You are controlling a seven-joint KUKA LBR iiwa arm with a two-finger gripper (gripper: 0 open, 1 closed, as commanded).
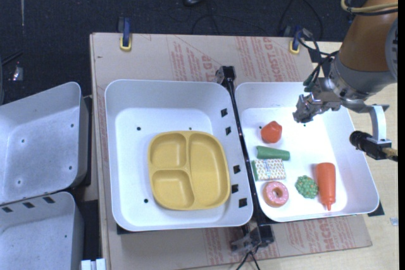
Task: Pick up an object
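Note:
The right bin point(357, 155) holds a red tomato-like toy point(271, 132), a green pepper piece point(273, 152), a patterned square block point(269, 169), a pink donut point(276, 193), a green broccoli piece point(307, 186) and an orange carrot point(326, 183). My gripper point(304, 112) hangs over the bin's back part, up and to the right of the red toy, with nothing seen between its fingers.
The left bin point(126, 136) carries a yellow divided plate point(188, 169). A black divider point(237, 136) runs between the bins. Yellow clamps point(125, 42) hold the board's far edge. Grey trays point(38, 136) lie off the bench at left.

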